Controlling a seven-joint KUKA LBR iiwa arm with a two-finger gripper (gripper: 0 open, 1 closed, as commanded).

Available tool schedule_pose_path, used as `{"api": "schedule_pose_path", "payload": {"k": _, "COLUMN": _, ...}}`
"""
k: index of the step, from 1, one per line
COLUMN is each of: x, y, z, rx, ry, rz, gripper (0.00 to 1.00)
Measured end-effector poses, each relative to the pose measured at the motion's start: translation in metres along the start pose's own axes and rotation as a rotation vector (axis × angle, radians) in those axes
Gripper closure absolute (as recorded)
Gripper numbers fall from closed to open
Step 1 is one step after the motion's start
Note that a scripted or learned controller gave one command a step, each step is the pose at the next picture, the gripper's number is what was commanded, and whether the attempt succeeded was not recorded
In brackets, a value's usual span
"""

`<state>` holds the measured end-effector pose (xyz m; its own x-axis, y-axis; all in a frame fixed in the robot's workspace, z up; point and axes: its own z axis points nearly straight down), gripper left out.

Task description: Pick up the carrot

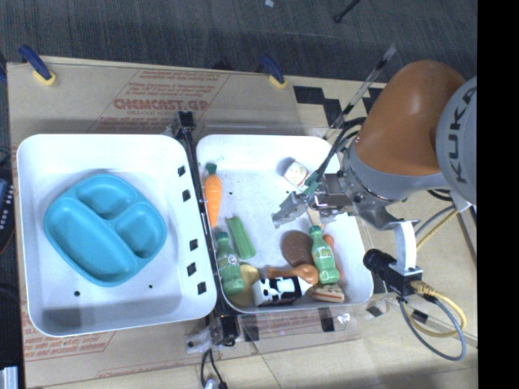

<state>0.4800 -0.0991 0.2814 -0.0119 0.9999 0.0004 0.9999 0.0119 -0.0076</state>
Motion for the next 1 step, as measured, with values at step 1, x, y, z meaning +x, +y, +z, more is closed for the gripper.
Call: {"api": "schedule_pose_path", "payload": {"k": 1, "x": -0.0045, "y": 0.0304, "z": 0.1562, "rx": 0.012, "ry": 0.001, "rz": 0.145, "gripper": 0.00}}
